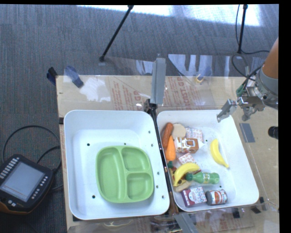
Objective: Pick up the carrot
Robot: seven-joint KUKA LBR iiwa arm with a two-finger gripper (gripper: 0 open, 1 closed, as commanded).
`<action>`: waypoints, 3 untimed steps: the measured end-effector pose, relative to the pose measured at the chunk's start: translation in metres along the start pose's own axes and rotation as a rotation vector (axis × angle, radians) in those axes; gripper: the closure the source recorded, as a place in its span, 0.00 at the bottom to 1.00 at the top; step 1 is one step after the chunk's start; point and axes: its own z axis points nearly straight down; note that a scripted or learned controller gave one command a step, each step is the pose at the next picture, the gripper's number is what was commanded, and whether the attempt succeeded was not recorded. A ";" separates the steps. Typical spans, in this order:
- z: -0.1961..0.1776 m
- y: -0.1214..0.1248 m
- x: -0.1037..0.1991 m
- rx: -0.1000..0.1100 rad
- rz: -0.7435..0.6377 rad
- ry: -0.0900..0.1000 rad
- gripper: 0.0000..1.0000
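Camera view: sausage (166, 133) partly hides the carrot (171, 148).

From my remote station the feed reads bright and evenly exposed. Daylight enters from the top of the frame, where a pale patch on the carpet (173, 11) is nearly blown out. I see a tripod leg (116, 32) throw a thin dark line across that patch. The clear sheet on the bench (113, 93) carries soft glare. Both white bins (72, 132) show gentle shading along their walls, without hard shadows. Overall sharpness is moderate; fine label print stays illegible, and the gripper (236, 109) looks slightly soft.
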 end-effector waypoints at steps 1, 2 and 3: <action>0.099 -0.060 -0.033 0.002 -0.055 0.002 0.00; -0.017 -0.120 -0.034 -0.007 -0.083 -0.002 0.00; 0.146 -0.136 -0.032 -0.003 -0.271 0.001 0.00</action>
